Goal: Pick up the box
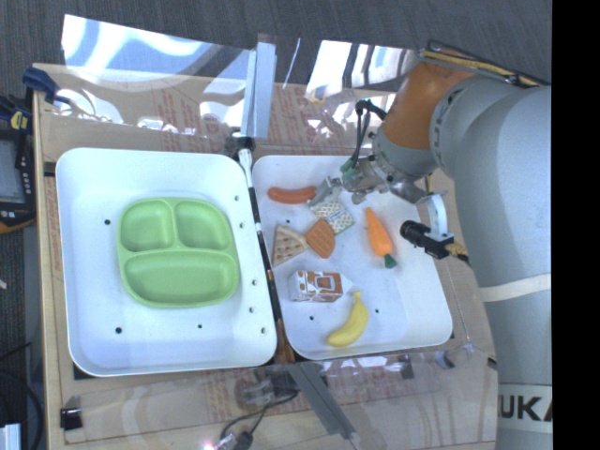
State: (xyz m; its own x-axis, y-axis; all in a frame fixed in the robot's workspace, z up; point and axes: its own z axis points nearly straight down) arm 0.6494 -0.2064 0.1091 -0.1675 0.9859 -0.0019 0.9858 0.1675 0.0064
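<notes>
The box (pixel 314 286) is a small white carton with orange-red print. It lies flat in the near middle of the right bin (pixel 422 317), apart from the gripper. My gripper (pixel 330 195) hangs over the far part of that bin, well beyond the box. It is just right of a sausage (pixel 292 194) and above a patterned cracker-like piece (pixel 338 219). Nothing shows held in it.
An orange waffle piece (pixel 321 239) and a toast slice (pixel 288 245) lie just beyond the box. A banana (pixel 350 323) lies near its right, a carrot (pixel 378 234) farther right. The left bin (pixel 84 326) holds a green divided plate (pixel 178 251).
</notes>
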